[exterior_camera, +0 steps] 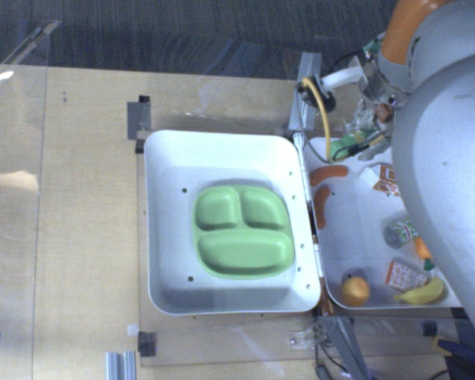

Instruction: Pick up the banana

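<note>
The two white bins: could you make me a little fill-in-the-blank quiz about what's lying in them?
1. The left bin holds a divided plate coloured ____.
2. The banana lies in the ____ bin.
3. The round yellow-orange fruit sits to the ____ of the banana as the camera sees it.
4. The two reddish-brown sausages lie close to the wall shared with the ____ bin.

Missing words: green; right; left; left
</note>
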Robot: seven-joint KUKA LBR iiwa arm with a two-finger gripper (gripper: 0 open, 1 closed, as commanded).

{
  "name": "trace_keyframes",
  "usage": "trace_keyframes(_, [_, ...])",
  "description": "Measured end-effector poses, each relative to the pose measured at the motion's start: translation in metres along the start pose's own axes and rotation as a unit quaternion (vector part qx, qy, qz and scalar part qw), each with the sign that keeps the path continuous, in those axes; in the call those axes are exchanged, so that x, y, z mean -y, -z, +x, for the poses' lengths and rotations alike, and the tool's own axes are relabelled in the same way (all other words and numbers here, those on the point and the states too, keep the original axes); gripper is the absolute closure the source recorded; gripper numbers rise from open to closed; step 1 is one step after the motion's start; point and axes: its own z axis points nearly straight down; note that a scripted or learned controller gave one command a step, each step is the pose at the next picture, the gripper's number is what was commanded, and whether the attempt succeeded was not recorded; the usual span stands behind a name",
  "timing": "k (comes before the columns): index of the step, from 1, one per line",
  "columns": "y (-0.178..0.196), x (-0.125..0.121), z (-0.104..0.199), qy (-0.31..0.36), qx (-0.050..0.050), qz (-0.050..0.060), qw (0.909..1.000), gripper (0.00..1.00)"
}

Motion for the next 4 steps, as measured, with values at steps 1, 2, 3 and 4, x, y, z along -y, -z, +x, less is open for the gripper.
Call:
trace_keyframes(1, [0.012,0.01,0.0,0.0,0.0,0.0,1.0,1.0])
trace_keyframes(2, [0.0,0.016,0.004,0.0,0.001,0.001,1.0,1.0])
trace_keyframes(3, [-0.002,0.048,0.005,0.0,0.002,0.001,1.0,1.0])
trace_keyframes(4, [0.009,0.049,0.001,-0.001,0.001,0.001,1.0,1.0])
